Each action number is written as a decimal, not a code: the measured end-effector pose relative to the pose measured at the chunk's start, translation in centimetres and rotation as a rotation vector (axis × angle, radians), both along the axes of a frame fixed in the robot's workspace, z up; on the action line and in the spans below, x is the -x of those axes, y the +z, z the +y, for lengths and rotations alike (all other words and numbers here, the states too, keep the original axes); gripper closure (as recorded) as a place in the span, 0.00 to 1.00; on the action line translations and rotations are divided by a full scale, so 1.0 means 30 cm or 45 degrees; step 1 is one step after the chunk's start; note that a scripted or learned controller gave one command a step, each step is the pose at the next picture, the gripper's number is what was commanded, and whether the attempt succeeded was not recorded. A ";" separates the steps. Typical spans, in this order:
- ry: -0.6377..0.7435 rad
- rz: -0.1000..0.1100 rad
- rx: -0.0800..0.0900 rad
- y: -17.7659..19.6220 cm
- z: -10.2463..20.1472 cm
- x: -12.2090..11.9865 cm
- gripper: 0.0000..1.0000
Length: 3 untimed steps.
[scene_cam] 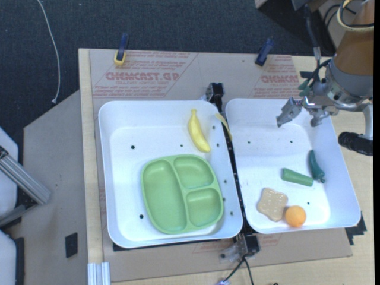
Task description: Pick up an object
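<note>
Nearest the camera, close to the front edge of the counter [89, 159], sit the fronts of two white bins. The left bin [119, 135] holds a green divided plate [181, 192] lying flat toward its front, and a yellow banana [198, 132] near its back wall by the right-hand corner, well apart from the plate.

The right bin [338, 177] carries four small things, any of which could serve as the thing to pick up. An orange ball [295, 216] sits near the front edge, just beside a pale cracker-shaped block [272, 203]. A green stick [297, 177] lies toward the middle, and a darker green pepper-like piece [316, 165] rests by the right wall.

The hand [303, 115] hangs above the back right corner of this bin, with nothing between its prongs, which stand spread apart, so it reads as released. It sits over bare floor, well apart from the four things, which suggests an approach pose rather than a grasp. The pepper-like piece looks awkward, since the wall crowds one side; the ball may roll when touched.
</note>
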<state>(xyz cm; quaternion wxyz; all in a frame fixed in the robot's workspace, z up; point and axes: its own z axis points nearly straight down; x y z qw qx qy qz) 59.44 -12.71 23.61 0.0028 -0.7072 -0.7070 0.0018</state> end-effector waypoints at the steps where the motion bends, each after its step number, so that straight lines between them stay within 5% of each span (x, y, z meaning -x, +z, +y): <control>1: -0.001 0.001 0.000 -0.145 -0.002 0.014 0.00; 2: -0.001 0.002 -0.001 -0.320 -0.007 0.052 0.00; 3: -0.001 -0.010 0.002 -0.272 -0.008 0.044 1.00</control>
